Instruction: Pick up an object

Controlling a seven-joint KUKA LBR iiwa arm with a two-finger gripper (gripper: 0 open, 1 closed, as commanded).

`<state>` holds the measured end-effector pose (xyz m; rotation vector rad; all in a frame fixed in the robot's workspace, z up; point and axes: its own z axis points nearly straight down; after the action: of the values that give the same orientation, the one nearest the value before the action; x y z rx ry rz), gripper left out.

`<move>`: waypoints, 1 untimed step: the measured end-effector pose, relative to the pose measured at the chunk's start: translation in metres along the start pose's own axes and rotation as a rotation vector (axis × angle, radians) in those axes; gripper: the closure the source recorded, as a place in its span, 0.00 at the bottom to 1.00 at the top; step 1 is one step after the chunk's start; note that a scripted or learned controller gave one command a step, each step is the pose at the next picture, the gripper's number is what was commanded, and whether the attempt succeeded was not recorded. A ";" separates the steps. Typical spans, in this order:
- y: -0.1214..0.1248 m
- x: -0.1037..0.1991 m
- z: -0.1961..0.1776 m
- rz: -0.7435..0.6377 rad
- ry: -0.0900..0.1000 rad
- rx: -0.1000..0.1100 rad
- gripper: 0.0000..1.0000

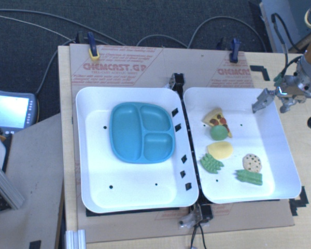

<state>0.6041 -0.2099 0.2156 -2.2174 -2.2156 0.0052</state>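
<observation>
Several toy foods lie in the right bin [280, 139]: a pizza slice [215, 118], a green ball [219, 132], a yellow piece [220, 150], a green leafy piece [211, 163], a chocolate-chip cookie [252, 163] and a green bean pod [249, 177]. My gripper [273, 104] hangs over the bin's far right rim, well to the right of the pizza slice. Its two fingers [260, 101] stand apart, open, with nothing between them.
The left bin [93, 154] holds a blue divided plate [142, 133]. A black divider with clips [182, 139] runs between the bins. Two clamps [93, 48] pin the board at the back. A pendant screen [10, 110] sits at the far left.
</observation>
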 end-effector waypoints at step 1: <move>-0.002 0.001 0.064 -0.001 0.001 0.001 0.00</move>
<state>0.6020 -0.2088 0.1518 -2.2160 -2.2158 0.0053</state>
